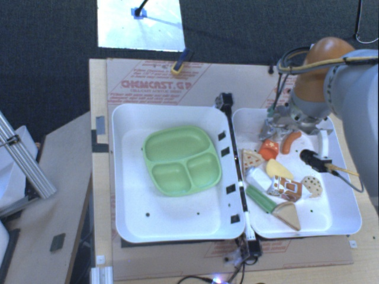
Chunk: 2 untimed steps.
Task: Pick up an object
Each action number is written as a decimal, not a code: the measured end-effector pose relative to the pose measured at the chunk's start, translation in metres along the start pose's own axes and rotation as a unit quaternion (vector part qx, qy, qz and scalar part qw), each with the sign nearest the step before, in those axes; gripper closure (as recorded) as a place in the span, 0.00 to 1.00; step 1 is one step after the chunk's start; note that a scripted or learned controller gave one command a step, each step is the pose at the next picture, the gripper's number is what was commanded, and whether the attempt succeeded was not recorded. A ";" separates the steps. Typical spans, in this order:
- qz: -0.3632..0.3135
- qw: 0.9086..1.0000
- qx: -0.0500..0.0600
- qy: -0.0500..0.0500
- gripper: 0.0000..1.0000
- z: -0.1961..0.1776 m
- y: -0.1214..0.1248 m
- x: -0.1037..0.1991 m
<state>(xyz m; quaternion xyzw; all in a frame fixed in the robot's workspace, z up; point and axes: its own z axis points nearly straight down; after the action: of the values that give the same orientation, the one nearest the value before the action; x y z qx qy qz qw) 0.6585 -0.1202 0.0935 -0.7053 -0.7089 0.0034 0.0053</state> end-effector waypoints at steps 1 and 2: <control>0.002 1.000 -0.008 -0.002 1.00 -0.046 0.006 -0.005; -0.001 1.000 -0.010 -0.002 1.00 -0.094 0.009 0.002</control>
<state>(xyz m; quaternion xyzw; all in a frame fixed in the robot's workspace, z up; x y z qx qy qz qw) 0.6691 -0.1186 0.1869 -0.7048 -0.7094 -0.0023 -0.0027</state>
